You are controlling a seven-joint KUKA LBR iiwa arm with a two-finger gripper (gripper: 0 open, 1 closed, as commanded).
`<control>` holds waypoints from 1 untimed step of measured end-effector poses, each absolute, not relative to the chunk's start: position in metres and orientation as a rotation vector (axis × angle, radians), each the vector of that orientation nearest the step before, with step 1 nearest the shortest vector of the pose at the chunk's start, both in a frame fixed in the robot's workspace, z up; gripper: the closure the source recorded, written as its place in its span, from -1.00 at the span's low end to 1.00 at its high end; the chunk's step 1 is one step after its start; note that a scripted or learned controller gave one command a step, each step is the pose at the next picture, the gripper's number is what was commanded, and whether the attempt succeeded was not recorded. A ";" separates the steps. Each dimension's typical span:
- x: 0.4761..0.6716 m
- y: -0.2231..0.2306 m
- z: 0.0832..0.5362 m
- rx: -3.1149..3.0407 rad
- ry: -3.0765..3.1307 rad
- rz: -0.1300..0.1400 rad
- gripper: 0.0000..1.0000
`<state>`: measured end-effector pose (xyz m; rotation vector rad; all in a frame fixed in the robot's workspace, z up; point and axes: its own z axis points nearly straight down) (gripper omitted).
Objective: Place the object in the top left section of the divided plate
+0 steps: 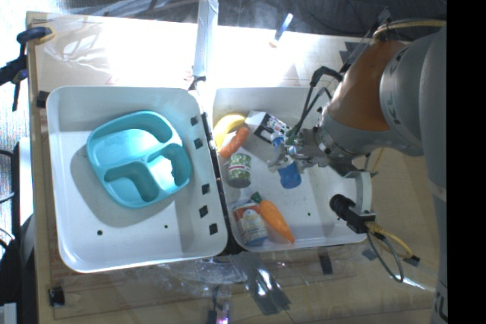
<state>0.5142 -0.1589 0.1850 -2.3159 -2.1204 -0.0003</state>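
Camera view shows the grey arm point(395, 87) low over the right bin point(334, 228), while the divided plate point(138, 158) sits in the left bin point(68, 239), well apart. The gripper point(290, 157) is at a small blue object point(289, 176), which hangs just under its tip; whether the fingers clasp it or only touch it I cannot tell. A weak grip could drop it on the way across. Packed neighbours — a carrot point(274, 218), a small can point(239, 170), a banana point(227, 125) — may get knocked.

Light-blue divided plate point(139, 157), left bin point(68, 239)
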 end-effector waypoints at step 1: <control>0.582 -0.079 0.191 -2.407 -2.013 0.003 1.00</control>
